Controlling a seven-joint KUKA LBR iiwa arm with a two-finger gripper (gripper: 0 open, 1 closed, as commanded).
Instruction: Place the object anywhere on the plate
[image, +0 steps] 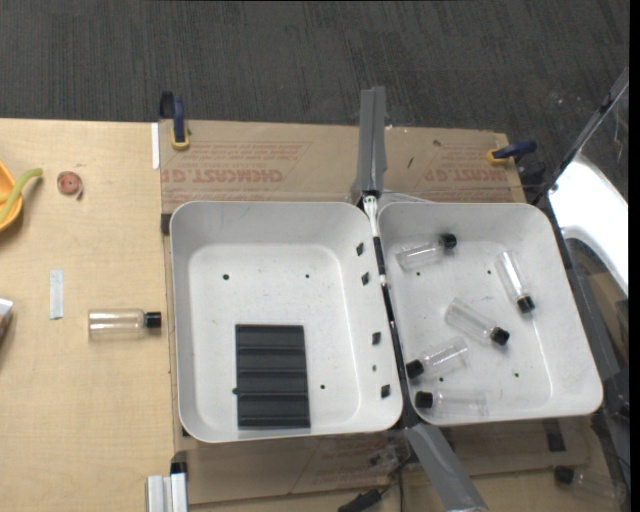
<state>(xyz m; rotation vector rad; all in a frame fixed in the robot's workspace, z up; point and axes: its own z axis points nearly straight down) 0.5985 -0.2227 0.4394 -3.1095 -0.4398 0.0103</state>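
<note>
A black ridged plate lies flat in the left bin, toward its front middle. Several clear vials with black caps lie scattered in the right bin: one at the back, one at the right, one in the middle, and two near the front left. All of them lie on their sides, apart from the plate.
Another clear vial lies on the wooden bench left of the bins. An orange bowl and a small pink disc sit at the far left. Clamps hold the cardboard sheet behind the bins.
</note>
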